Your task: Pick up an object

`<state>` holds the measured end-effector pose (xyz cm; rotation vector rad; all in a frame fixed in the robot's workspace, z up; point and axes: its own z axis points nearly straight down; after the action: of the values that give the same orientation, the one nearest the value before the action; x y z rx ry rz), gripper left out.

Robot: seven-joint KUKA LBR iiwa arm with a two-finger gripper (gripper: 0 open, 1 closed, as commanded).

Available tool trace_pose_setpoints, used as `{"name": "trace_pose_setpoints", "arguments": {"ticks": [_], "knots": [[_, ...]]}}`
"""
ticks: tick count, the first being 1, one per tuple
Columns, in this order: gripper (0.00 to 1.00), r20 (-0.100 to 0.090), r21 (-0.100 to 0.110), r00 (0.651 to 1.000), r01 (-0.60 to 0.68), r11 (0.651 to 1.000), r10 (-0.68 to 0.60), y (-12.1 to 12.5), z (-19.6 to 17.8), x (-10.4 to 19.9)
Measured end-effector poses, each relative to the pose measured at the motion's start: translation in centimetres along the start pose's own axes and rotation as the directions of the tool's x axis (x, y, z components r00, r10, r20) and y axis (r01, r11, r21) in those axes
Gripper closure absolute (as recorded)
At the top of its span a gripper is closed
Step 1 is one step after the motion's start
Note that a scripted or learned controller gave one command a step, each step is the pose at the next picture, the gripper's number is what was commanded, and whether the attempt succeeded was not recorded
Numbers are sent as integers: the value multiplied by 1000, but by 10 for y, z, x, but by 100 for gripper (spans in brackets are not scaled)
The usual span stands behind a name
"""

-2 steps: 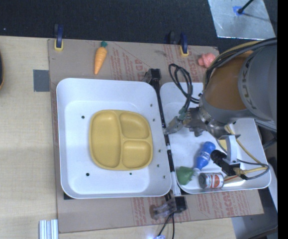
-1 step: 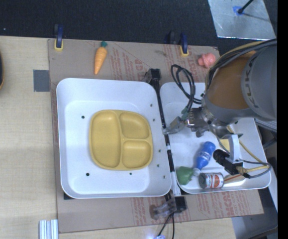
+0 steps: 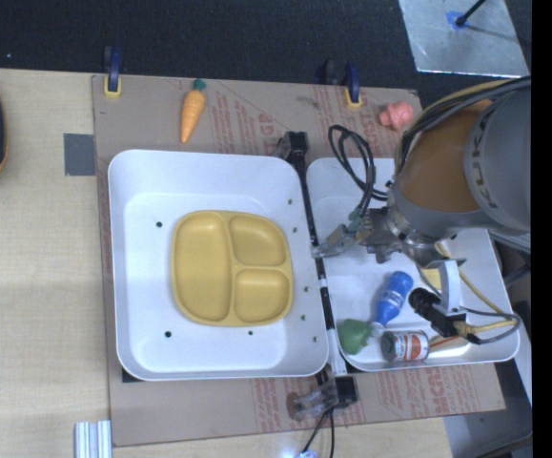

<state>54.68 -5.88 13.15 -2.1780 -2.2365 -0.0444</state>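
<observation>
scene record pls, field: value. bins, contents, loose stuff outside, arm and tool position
left bin: yellow three-compartment plate, lying flat near the centre
right bin: blue bottle-like item, green item, red-labelled can on its side, all in the near half
outside bins: toy carrot and pink item on the board behind the bins
arm: over the right bin
tool: at the right bin's left edge, beside the divide between the bins
grip state: cannot tell
</observation>
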Motion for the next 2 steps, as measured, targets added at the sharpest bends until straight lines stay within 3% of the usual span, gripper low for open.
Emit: {"name": "trace_pose_setpoints", "arguments": {"ticks": [2], "knots": [[0,4,-3,1000,-3,1000,3,-1,1,-2]]}}
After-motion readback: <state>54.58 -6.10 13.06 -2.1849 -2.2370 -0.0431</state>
